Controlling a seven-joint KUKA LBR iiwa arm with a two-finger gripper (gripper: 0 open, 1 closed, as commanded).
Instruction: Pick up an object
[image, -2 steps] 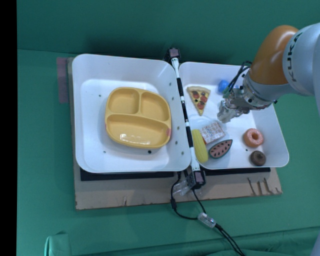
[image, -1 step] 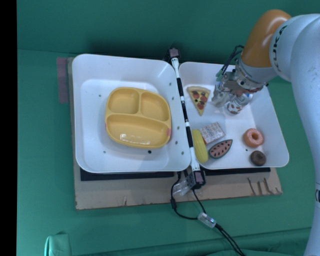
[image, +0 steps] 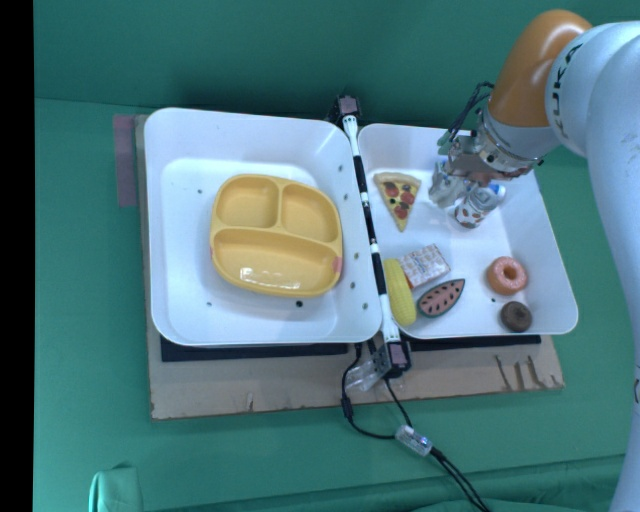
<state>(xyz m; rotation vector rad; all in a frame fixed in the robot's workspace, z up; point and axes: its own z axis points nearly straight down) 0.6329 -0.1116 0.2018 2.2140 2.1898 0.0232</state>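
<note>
Since the task names no particular object, I take the small can (image: 477, 203) in the right bin (image: 545, 235) as the likely target: it sits in the upper part of that bin, tilted, directly under the claw (image: 463, 192). From this slanted view I cannot tell how wide the claw stands, nor whether the can is between its tips or merely beside them, so I log no grip.

Arm (image: 590, 70) comes in from the right, wrist angled down over the bin's far half; judged as a descent or closing step, with no lift evident.

Other pickable items in the same bin, well apart from the claw:
- pizza slice (image: 398, 197), just left of the can, near the divider
- wrapped snack packet (image: 425, 265), mid bin
- corn cob (image: 400, 291) along the left wall, watermelon slice (image: 442, 297) beside it
- glazed doughnut (image: 506, 274) and chocolate doughnut (image: 516, 316), lower right corner

Left bin (image: 180, 140) carries a yellow divided plate (image: 277, 235), probably there as a drop spot, though the task only asks for a pick.

Risk, my guess: a tilted can may roll or slip from the tips.
</note>
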